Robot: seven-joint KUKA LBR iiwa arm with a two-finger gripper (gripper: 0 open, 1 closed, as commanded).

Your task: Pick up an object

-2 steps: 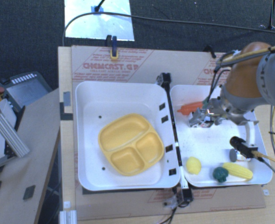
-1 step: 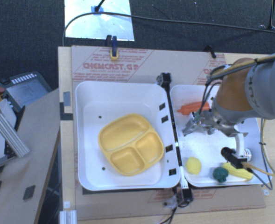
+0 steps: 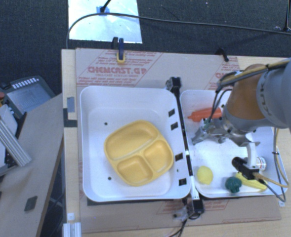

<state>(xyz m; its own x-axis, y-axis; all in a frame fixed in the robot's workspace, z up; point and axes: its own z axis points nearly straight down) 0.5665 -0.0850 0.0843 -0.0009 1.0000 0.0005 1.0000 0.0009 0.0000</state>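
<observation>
From the camera view I count two white bins side by side on the tabletop [image 3: 68, 63]. The left bin [image 3: 96, 107] holds one thing, a yellow plate [image 3: 138, 152] with three compartments, lying flat near its middle.

In the right bin [image 3: 214, 157] I can name three loose things:
- One orange carrot [image 3: 204, 114] lies at the far left.
- One lemon [image 3: 204, 175] lies at the near left.
- One green toy [image 3: 232, 183], knobbly like a floret, sits to the right of the lemon and apart from it.

The arm [image 3: 264, 98] comes in from the right and covers the far right part of that bin. The carrot's right end runs behind the arm's cables, so I see only part of it.

The hand [image 3: 204, 134] sits low over the right bin, just on the near side of the carrot and well apart from the lemon. It is a tangle of grey metal from here. I cannot tell how far open it is, or whether it has hold of anything.

Under both bins lies one brown printed sheet [image 3: 150, 65], with one clamp [image 3: 120, 51] on its far edge. The print is too small for me to read in full.
</observation>
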